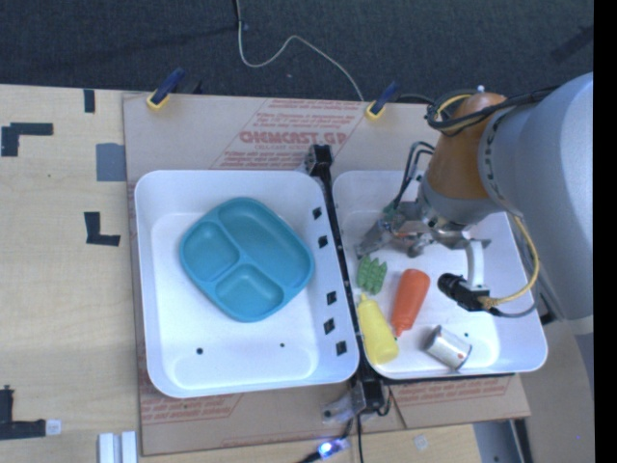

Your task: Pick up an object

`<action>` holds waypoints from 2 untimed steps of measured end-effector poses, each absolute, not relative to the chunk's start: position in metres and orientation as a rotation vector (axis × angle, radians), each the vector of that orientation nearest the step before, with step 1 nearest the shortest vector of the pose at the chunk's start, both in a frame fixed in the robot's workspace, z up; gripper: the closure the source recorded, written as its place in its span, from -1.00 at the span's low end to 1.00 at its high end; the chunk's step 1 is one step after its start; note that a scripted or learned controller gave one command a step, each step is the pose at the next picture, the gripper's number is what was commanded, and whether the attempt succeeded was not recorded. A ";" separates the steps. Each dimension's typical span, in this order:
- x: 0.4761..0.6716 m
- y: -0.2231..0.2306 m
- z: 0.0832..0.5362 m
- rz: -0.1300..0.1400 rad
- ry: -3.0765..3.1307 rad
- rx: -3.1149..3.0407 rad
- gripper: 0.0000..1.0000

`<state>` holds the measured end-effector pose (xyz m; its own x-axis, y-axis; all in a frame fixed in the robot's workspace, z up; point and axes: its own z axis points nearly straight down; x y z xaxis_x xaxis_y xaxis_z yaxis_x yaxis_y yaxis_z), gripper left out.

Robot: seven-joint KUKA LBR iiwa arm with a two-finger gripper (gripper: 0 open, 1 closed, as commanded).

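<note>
In the right bin (516, 360) lie a green ridged toy (371, 275), an orange carrot (410, 299), a yellow toy (377, 330) and a small silver can (446, 346). My gripper (393, 246) hangs over the upper left part of this bin, just above the green toy and the carrot's top end. Its fingers are spread open, one slanting towards the bin divider, and nothing sits between them. The grey arm with its orange band (463, 157) comes in from the right.
A blue divided plate (247, 257) lies in the left bin (154, 355). A black divider (333, 258) runs between the bins. A black cable plug (461, 290) hangs from the arm beside the carrot. Cardboard underlies both bins.
</note>
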<state>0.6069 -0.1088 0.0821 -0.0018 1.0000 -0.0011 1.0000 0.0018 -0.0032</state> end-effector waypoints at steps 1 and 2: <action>0.608 -0.109 0.094 0.004 -2.225 -2.218 1.00; 0.617 -0.114 0.144 0.000 -2.224 -2.221 1.00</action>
